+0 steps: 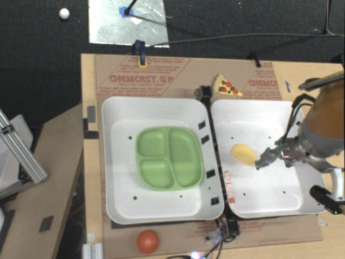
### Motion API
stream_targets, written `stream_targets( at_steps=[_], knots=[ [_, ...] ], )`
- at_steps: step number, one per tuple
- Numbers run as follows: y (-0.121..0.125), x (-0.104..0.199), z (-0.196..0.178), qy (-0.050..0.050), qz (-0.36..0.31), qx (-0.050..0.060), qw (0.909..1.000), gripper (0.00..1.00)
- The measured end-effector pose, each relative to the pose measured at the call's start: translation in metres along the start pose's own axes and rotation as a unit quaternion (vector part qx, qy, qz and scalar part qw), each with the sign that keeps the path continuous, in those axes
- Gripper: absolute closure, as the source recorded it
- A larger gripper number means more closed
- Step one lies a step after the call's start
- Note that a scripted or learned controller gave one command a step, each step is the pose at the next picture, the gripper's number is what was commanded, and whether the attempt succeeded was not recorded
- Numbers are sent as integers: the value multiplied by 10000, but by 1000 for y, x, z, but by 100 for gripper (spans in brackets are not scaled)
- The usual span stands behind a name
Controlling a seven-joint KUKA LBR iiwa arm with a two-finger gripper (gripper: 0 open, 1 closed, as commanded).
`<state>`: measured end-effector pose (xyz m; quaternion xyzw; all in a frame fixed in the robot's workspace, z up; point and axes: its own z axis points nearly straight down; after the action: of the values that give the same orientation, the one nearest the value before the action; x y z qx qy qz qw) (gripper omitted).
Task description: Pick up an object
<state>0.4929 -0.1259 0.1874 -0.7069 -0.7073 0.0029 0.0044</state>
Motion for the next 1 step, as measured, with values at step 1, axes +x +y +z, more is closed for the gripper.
stream_targets(
  at_steps=[1],
  knots=[
    [3,0,-5,-12,-14,-58,10000,0]
  ],
)
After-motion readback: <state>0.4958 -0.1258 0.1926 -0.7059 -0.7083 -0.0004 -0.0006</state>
